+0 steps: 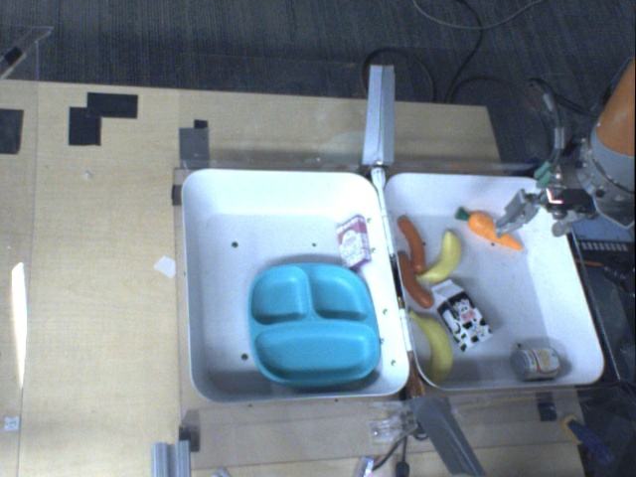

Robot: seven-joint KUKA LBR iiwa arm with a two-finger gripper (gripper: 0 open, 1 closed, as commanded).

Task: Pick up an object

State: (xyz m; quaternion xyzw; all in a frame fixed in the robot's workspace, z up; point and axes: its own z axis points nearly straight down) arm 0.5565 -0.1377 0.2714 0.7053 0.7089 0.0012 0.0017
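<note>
- Gripper (537,204): poised over the right bin's (556,296) far right corner, fingers spread, nothing between them; likely lined up for a descent.
- Carrot (491,229): just left of the fingertips, the nearest candidate to pick.
- Can (538,362): below the gripper, by the front wall.
- Bananas (444,256), sausages (411,245): further left, bunched together.
- Blue tray (314,324): well apart, in the left bin (214,296).

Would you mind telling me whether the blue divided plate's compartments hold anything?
Empty. The blue divided plate in the left bin shows bare blue in all three compartments.
</note>
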